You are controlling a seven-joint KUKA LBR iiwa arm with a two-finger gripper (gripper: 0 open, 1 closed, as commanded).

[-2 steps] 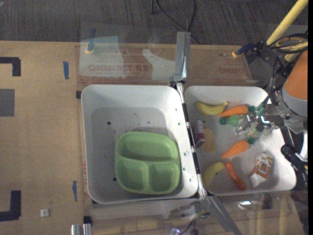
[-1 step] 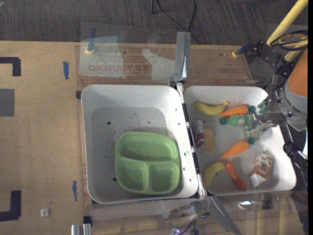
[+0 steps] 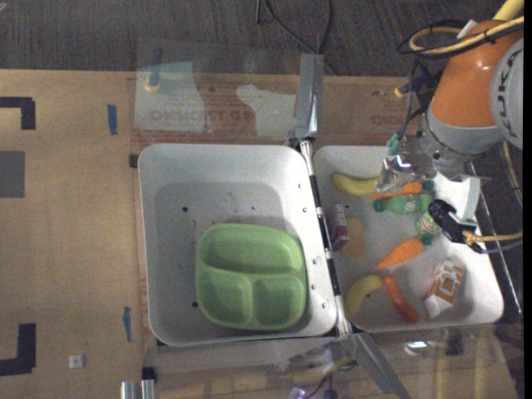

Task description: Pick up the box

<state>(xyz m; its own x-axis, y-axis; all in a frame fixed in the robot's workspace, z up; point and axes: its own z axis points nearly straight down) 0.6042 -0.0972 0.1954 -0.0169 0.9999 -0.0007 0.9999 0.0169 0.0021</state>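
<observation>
While reaching in from the right, the grey arm with its orange band (image 3: 474,81) is hanging its metal gripper (image 3: 399,171) low over the back of the right white bin (image 3: 490,293), just above a yellow banana (image 3: 355,184) and a green bottle (image 3: 406,204). Whether its fingers are released or clenched, I cannot tell. The small white-and-orange carton box (image 3: 443,288) is lying well apart, near the bin's front right corner, beside an orange carrot (image 3: 405,253).

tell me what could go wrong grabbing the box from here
The pincer sits over the banana and bottle at the right bin's far side, while the box lies at the near right corner, so it might close on the wrong thing. The box also lies tilted against the bin wall, with a carrot close by, leaving little room.
</observation>
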